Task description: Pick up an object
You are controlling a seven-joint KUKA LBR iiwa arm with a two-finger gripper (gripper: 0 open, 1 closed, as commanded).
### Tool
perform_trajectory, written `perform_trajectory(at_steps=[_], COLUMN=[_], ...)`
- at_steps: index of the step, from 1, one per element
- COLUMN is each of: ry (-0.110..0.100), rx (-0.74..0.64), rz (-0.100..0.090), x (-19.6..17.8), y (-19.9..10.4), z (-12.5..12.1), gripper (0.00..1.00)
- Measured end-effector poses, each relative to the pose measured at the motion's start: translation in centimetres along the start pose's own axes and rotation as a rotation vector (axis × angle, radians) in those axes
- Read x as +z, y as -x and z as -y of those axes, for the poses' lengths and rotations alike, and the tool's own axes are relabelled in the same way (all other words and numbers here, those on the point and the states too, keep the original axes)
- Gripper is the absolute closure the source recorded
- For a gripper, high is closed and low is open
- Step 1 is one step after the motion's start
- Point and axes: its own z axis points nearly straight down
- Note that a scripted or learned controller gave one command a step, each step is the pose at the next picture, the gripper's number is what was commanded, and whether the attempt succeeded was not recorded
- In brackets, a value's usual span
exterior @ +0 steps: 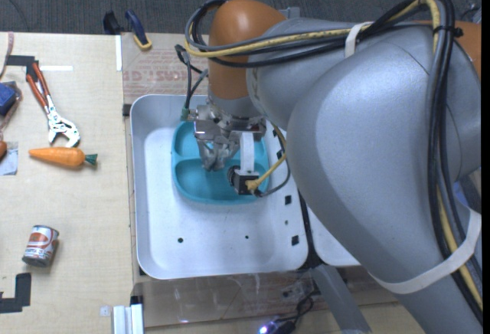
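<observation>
A teal two-part dish (191,171) lies in the white bin (161,233), toward its upper middle. My gripper (213,160) hangs straight down over the dish, its tips at or just above the dish's inner ridge. The wrist, its cables and the white bracket (247,156) cover the dish's right half. No object shows between the tips from this angle.
On the wooden bench left of the bin lie a carrot (60,158), a red-handled wrench (50,110) and a small can (40,245). A blue-handled clamp (138,28) sits at the bench's far edge. The large grey arm covers the right bin.
</observation>
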Motion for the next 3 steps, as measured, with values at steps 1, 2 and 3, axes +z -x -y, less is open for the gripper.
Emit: perform_trajectory(at_steps=[1,2,3], ry=[0.156,0.158,0.157], rx=[-0.366,-0.186,-0.385], rz=[0.027,0.013,0.028], x=[2.0,-9.7,1.4], y=[2.9,-1.7,0.2], z=[8.7,11.3,10.6], gripper=[1.0,1.0,1.0])
